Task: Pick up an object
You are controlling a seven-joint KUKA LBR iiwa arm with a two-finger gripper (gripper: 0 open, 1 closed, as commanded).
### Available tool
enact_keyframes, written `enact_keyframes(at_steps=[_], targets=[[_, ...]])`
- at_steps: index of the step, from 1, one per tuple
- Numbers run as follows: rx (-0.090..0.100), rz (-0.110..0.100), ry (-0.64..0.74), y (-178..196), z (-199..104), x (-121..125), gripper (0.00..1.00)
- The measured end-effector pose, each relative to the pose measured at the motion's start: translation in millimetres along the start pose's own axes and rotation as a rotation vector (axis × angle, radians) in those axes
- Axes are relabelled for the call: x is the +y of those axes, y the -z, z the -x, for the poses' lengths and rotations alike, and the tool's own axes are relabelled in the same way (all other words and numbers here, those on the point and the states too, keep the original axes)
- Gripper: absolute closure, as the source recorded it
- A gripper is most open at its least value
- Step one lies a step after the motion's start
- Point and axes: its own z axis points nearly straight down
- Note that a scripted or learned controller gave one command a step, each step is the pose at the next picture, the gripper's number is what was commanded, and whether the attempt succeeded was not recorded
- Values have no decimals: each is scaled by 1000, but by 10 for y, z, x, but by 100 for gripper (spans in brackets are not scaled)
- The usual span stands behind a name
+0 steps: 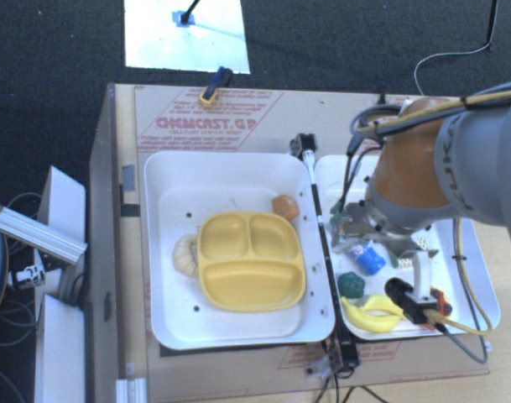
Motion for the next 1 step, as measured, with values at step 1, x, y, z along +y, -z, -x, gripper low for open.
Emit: enact_keyframes(at_steps=[1], targets=[[-2, 0, 0, 2, 777, 36, 100]])
